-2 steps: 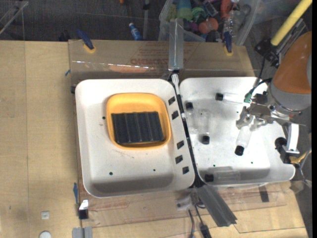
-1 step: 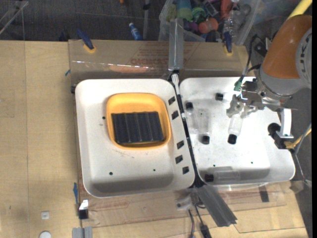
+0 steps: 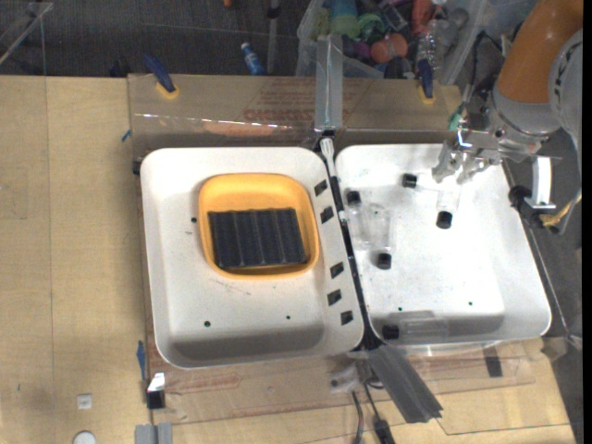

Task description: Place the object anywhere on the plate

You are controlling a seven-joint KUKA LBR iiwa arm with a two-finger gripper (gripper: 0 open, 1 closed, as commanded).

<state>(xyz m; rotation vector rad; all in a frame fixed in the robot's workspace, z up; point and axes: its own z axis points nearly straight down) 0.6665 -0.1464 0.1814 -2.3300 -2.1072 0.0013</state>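
Note:
An orange-yellow plate (image 3: 257, 192) with a dark ridged slab (image 3: 256, 237) on it sits in the left bin (image 3: 176, 322). Several small black pieces lie in the right bin (image 3: 518, 313), among them ones at the back (image 3: 409, 180), in the middle (image 3: 444, 218) and nearer the front (image 3: 382, 259). A clear, hard-to-read plastic item (image 3: 375, 225) lies near the divider. My gripper (image 3: 460, 166) hangs over the back of the right bin, just right of the back black piece. Nothing is visibly held in it.
A metal divider (image 3: 338, 239) with black clips separates the bins. A clear wall (image 3: 231, 109) stands behind them, with a crate of colourful toys (image 3: 388, 17) beyond. The grey and orange arm (image 3: 546, 54) fills the upper right.

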